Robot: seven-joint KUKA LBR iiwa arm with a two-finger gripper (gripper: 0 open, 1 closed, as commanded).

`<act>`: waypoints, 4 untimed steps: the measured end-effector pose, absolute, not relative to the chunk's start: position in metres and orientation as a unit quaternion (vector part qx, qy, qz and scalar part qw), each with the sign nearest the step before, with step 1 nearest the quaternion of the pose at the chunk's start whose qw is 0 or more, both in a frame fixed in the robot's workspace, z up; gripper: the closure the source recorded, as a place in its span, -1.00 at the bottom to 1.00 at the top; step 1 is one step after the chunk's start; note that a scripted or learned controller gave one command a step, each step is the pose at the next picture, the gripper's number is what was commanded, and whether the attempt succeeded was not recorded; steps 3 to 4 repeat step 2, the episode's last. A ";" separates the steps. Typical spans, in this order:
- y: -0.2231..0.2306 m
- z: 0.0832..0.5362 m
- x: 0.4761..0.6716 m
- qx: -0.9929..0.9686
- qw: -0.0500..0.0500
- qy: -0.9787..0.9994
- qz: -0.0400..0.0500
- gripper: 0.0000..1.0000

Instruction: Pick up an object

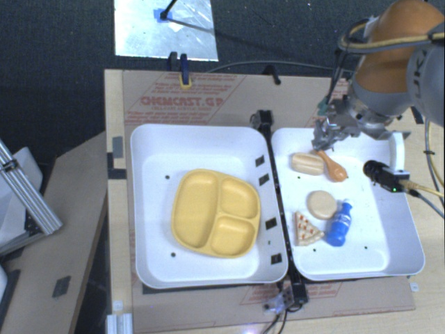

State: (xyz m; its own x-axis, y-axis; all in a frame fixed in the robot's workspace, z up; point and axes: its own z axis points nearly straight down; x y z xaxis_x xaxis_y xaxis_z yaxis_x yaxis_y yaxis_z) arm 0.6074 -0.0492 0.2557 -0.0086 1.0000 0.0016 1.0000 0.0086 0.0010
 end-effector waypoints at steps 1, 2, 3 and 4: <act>0.013 0.251 0.602 -0.703 0.001 -0.711 -0.001 1.00; 0.073 0.240 0.585 -0.704 0.001 -0.711 -0.001 1.00; 0.073 0.240 0.585 -0.704 0.001 -0.711 -0.001 1.00; 0.073 0.240 0.585 -0.704 0.001 -0.711 -0.001 1.00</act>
